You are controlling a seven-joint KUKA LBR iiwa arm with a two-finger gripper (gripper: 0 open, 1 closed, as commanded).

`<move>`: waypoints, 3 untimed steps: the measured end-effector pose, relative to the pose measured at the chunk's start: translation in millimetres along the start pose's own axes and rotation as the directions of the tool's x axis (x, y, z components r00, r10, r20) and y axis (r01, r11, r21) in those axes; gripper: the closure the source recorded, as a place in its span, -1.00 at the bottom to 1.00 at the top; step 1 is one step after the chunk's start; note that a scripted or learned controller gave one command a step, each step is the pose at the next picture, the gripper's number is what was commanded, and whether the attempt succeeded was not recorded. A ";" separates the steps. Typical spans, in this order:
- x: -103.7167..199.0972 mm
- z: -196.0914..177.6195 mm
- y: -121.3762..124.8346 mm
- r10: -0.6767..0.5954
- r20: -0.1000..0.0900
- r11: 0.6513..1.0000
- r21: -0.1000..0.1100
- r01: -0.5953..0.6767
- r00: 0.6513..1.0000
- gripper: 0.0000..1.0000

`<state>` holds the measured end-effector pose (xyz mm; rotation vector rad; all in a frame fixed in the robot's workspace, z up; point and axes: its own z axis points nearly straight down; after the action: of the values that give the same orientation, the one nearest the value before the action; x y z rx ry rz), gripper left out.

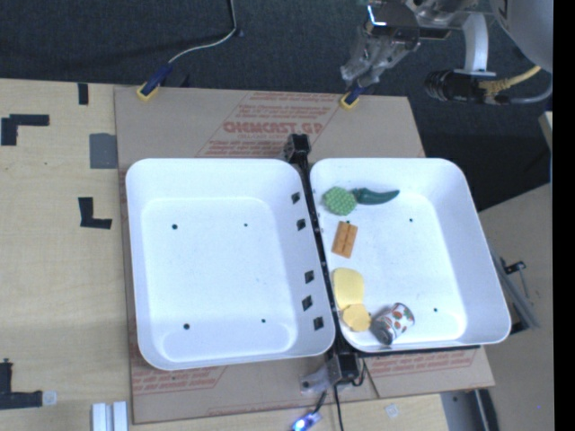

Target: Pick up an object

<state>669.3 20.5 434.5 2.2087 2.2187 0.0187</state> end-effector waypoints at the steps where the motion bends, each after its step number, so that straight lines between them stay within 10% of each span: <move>1: -8.4 -108.1 0.4 0.002 0.001 1.000 0.003 -0.002 1.000 1.00; 2: -8.3 -100.1 0.7 0.003 0.002 1.000 0.017 -0.003 1.000 -1.00; 3: 39.0 -14.1 -31.7 0.000 0.001 1.000 0.027 0.000 1.000 -1.00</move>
<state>637.2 59.3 448.1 2.2217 2.2325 -0.0125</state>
